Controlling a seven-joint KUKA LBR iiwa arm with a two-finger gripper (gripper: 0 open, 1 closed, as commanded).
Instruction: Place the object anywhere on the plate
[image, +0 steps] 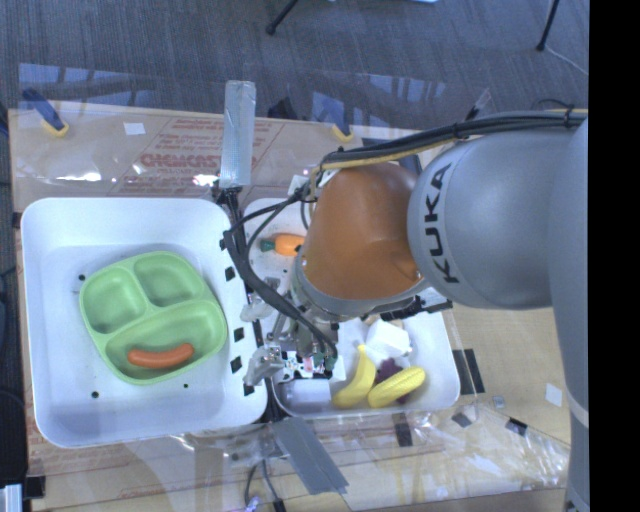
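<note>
A green plate (152, 316) holds a sausage (160, 355); the gripper (285, 362), partly hidden, hangs near two bananas (378, 382).

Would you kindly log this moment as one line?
claw: over right bin | plate: left bin, holds sausage | bananas: right bin

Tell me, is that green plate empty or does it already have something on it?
Not empty. The green plate in the left bin has an orange sausage-shaped item lying in its large front compartment; the two smaller compartments look bare.
</note>
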